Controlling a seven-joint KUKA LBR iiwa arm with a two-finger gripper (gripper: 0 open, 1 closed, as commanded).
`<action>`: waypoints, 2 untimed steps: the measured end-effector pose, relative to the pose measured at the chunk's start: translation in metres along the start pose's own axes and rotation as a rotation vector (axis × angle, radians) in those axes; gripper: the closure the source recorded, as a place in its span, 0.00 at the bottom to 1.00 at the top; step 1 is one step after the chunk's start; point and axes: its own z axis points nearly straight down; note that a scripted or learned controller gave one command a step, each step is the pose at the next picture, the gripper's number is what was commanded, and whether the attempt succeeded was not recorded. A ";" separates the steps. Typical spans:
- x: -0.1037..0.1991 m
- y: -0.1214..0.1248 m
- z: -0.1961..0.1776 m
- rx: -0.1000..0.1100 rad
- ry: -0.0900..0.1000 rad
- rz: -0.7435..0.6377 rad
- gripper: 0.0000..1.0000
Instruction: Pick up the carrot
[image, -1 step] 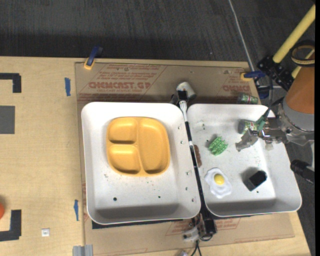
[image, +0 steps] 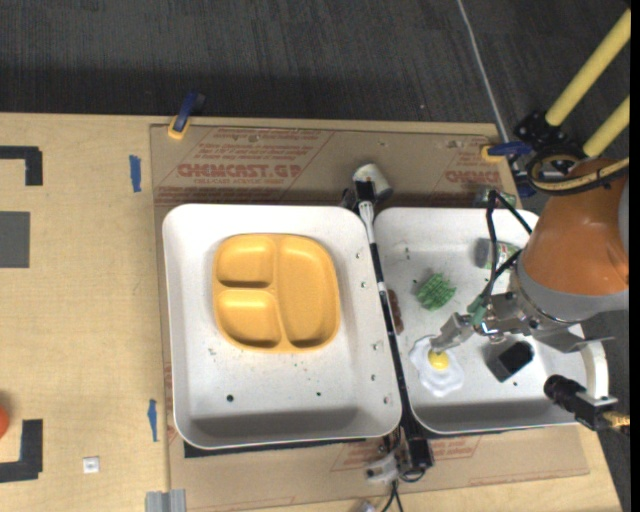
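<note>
My gripper (image: 450, 338) reaches into the right bin (image: 455, 235) from the right, low over its front half. Its tip sits just above and to the right of a white toy fried egg with a yellow yolk (image: 438, 362). The grey arm with its orange band (image: 580, 250) covers the right side of this bin and hides whatever lies beneath it. A small green leafy toy (image: 436, 291) lies behind and to the left of the gripper, apart from it.
The left bin (image: 190, 300) holds a yellow divided plate (image: 277, 290). A black block (image: 510, 361) sits by the wrist in the right bin. A small grey piece (image: 483, 252) lies near that bin's back. An orange-red object (image: 3, 422) shows at the bench's far left edge.
</note>
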 end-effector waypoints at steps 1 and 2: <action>0.065 0.009 0.000 -0.001 0.000 -0.083 0.00; 0.065 0.010 -0.010 -0.004 -0.001 -0.080 1.00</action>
